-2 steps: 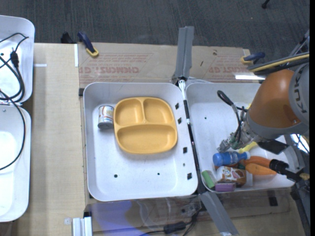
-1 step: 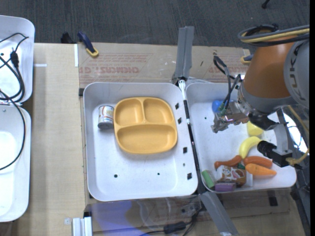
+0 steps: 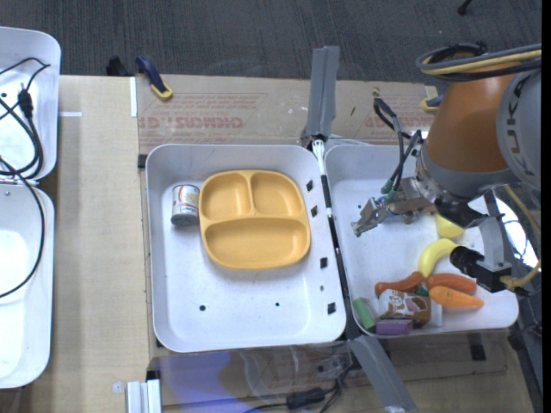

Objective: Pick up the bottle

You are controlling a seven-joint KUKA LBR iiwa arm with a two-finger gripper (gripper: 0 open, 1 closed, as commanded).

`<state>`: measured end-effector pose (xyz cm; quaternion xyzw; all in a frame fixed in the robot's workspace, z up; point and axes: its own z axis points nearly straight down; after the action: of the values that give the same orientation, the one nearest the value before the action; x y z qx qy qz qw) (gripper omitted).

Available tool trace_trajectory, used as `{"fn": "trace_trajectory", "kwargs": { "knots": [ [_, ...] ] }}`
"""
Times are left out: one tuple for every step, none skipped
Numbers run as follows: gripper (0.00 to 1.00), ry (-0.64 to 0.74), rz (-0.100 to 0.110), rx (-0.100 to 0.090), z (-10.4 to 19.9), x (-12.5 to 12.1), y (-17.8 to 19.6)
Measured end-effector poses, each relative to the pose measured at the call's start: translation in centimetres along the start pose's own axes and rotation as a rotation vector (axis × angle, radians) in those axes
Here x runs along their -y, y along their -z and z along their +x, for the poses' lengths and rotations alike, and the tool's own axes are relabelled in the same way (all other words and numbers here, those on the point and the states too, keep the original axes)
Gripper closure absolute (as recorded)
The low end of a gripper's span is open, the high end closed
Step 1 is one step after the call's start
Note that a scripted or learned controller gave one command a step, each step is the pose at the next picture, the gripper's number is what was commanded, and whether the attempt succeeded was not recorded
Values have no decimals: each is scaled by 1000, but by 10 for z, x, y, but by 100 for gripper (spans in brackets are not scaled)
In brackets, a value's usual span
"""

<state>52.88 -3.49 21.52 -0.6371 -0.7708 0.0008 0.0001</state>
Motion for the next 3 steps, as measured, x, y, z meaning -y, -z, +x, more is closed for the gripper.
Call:
{"fn": "trace_trajectory", "kwargs": {
  "knots": [
    [0, -113, 2, 0, -97, -22, -82],
    [0, -152, 1, 0, -112, -41, -124],
    [100, -149, 2, 2, -112, -42, -115]
  ]
}}
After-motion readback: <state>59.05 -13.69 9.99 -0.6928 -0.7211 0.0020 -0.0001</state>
